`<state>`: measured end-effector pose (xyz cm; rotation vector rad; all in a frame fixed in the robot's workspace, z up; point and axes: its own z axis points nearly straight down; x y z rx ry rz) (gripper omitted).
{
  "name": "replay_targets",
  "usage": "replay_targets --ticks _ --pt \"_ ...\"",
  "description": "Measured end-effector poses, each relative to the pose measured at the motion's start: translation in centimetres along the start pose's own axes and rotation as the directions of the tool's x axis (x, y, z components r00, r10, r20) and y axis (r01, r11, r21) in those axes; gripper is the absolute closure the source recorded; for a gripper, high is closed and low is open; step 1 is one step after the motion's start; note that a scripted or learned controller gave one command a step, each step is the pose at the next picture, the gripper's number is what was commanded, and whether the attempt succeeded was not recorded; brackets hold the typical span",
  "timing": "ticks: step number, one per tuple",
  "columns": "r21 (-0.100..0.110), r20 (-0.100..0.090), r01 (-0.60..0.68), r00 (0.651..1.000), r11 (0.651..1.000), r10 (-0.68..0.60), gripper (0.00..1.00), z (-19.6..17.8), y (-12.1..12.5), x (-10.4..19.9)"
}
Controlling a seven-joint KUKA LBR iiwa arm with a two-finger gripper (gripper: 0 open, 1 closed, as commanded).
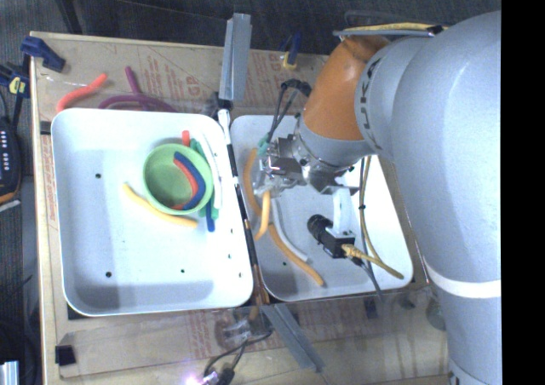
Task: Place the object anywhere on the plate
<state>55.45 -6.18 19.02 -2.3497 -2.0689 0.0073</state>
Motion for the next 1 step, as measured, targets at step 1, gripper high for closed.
replay_targets --ticks 1 --pt "0.0 0.0 0.0 1.0 1.0 0.0 0.0 -0.02 0.0 -0.02"
